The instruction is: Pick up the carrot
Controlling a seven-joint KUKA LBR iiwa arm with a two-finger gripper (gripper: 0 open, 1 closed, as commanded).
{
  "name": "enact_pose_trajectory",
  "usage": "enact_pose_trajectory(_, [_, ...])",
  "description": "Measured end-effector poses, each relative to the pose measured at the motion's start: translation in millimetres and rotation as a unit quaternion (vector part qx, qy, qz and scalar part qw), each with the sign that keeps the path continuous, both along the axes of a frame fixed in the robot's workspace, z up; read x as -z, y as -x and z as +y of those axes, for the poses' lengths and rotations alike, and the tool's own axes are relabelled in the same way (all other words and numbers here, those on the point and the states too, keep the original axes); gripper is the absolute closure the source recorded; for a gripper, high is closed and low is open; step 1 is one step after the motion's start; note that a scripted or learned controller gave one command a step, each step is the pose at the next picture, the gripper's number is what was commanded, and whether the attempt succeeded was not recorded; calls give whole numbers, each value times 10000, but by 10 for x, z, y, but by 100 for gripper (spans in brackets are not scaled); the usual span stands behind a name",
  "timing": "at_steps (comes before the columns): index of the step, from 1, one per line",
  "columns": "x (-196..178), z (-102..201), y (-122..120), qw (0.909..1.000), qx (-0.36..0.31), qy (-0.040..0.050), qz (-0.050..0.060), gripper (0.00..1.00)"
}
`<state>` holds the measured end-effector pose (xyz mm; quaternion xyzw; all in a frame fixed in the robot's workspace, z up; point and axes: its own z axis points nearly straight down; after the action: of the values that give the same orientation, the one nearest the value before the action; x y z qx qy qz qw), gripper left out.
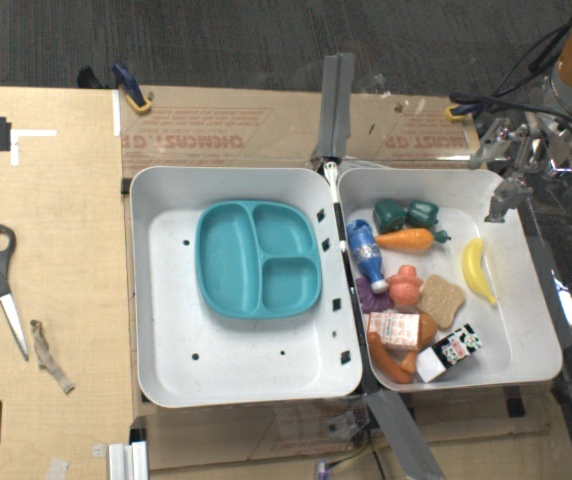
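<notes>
The counter [46,268] carried two white bins side by side, and as far as could be judged the task had not got past its opening stage. The left bin [166,368] held a teal divided plate [259,258]. The right bin [526,358] held a jumble of toy food. The arm reached in at the upper right, and its tool [501,203] hung over the far right rim of the right bin, above bare bin floor; whether it stood apart or together could not be told, for the metal parts were too small and cluttered to read.

Among the toys, the carrot [406,239] lay on its side in the upper part of the right bin, leafy end to the right, just below two dark green pieces [406,213] and just right of a blue bottle [365,251]. It sat well apart from the tool, with a yellow banana [479,271] lying between them and lower down. Nothing was held. Still to do, by this reading: move left over the carrot, descend, close on it, and lift.
</notes>
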<state>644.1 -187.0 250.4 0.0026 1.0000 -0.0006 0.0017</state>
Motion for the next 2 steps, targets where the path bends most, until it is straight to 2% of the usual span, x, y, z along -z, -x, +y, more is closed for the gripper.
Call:
enact_pose_trajectory(1, [1568, 402, 185, 9993, -381, -2, -8, 0])
enact_pose_trajectory(2, [1569, 771, 142, 9988, -480, -4, -2, 0])
